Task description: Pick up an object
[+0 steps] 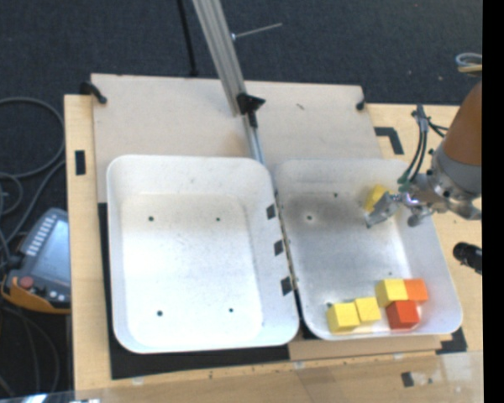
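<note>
The gripper (396,210) hangs over the upper right part of the right-hand bin (319,250), its two fingers spread apart, one reaching left toward the bin's middle and the other sitting nearer the wrist, with nothing caught between them. The closest candidate for a pick is a small yellow block (375,196), lying on the bin floor just beside the left finger, slightly up and to the left of the midpoint between the fingertips. That offset is what the coming move depends on, as I judge it: the block appears to sit at the edge of the open gap rather than squarely inside it, so closing from here would likely clip a corner or push the piece away (a small shift up-left in this view would probably centre it). The block looks tilted, its longer side running diagonally, though it is too small to read its exact pose. Well apart from the gripper, down in the bin's lower right corner, sits a cluster of other pieces: a yellow cube (344,316), a second yellow cube (367,309) touching it, a third yellow cube (394,290), and two orange blocks (405,311) packed against them. The left-hand bin (193,175) holds nothing to pick.
</note>
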You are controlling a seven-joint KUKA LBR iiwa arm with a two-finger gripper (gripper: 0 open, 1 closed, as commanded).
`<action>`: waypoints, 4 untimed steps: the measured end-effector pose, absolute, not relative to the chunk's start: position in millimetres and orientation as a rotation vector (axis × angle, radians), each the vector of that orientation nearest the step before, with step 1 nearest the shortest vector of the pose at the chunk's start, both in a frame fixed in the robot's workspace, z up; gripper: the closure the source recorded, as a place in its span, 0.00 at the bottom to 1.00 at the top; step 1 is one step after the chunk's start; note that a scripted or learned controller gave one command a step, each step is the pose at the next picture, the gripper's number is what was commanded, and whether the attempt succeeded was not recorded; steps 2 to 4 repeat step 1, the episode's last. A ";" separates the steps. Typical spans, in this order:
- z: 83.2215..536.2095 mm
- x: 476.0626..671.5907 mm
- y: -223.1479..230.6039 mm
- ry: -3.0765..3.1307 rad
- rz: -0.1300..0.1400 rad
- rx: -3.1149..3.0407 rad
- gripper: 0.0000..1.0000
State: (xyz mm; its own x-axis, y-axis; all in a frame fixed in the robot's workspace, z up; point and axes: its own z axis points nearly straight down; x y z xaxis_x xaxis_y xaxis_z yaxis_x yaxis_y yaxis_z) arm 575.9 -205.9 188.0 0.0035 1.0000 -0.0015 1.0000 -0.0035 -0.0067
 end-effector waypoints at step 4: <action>131.6 643.5 -212.9 -2.229 -0.003 -2.231 0.00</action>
